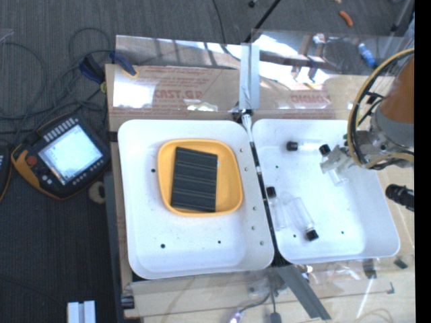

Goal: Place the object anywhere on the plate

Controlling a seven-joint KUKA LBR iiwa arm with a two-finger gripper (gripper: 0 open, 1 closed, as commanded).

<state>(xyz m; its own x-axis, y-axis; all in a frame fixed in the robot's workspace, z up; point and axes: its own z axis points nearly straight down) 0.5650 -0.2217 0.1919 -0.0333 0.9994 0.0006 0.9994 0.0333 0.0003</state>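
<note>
A dark ribbed block (pixel 194 179) lies flat on the yellow plate (pixel 232 194), which sits in the left bin (pixel 135 234). The gripper (pixel 335 163) hangs over the right bin (pixel 377 241), well apart from the plate; whether it is open or closed cannot be told
</note>
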